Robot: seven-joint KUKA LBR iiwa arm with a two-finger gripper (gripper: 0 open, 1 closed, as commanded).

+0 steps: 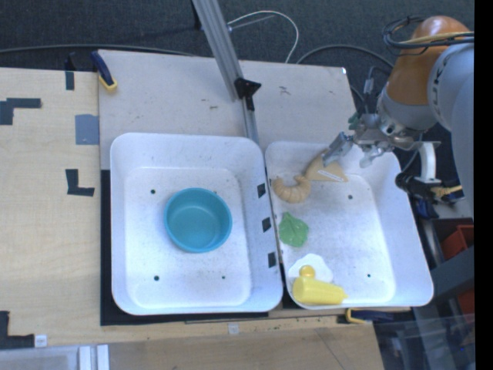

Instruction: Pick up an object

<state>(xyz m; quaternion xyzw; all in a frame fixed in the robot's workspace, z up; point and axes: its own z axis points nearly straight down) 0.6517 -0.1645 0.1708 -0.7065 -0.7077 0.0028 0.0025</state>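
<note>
Two white bins (123, 206) — gripper (350, 151) above the right one's croissant (296, 187), jaw state unclear.

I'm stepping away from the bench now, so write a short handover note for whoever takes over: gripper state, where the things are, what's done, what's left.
Gripper: low over the back of the right white bin, by the tan croissant-shaped toy; whether it grips anything cannot be told.
Right bin also holds a pale wedge-shaped piece beside the gripper, a green leafy toy, a fried-egg toy and a yellow block at the front.
Left white bin: a blue round bowl.
Done: nothing visibly lifted.
Left: grasp one object and raise it.
</note>
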